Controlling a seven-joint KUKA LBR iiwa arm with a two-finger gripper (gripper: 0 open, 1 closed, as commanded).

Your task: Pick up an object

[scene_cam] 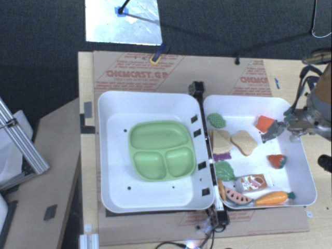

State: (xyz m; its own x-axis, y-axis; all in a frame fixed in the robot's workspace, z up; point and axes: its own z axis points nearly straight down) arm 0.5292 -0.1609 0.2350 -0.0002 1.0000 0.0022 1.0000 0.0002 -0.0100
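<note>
My gripper [272, 133] reaches in from the right and hangs over the upper right part of the right bin [306, 178]. It is just below and right of an orange block [264, 122] and above a red strawberry-like toy [276, 161]. Nothing visibly sits in the gripper. To its left lie a bread slice [244, 142] and a second, paler slice [220, 139]. A green leafy piece [217, 120] lies at the bin's upper left.
The left bin [111, 139] holds a green divided plate [161, 150]. Along the right bin's front lie a carrot [272, 197], a watermelon slice [236, 196], a small carton [251, 182], a green piece [224, 171] and a purple piece [222, 156].
</note>
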